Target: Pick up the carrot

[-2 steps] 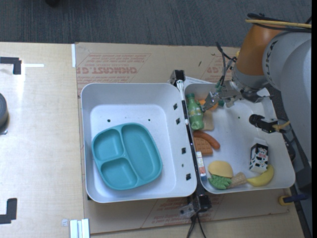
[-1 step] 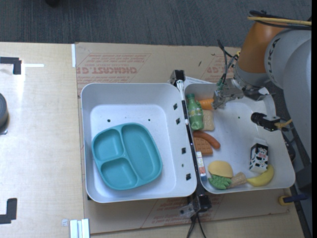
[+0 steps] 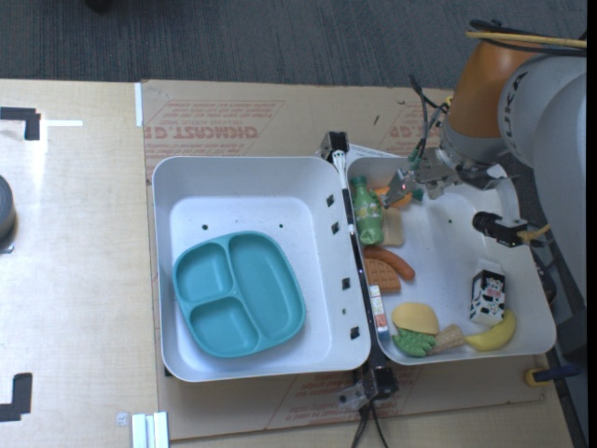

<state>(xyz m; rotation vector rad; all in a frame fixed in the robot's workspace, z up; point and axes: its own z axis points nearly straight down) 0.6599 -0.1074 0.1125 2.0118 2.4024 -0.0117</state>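
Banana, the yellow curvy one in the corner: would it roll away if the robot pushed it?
Probably not far: the yellow curved banana lies flat in the near corner of the right white bin, so its bend and the wall should stop it. It looks smooth, perhaps toy plastic, so it may slip when pinched.

Cardboard sheet [image 3: 215,119]: red printed lettering, upside down from this view, too blurred to read for certain.
Milk carton [image 3: 487,297]: cow-pattern patches, no legible words.
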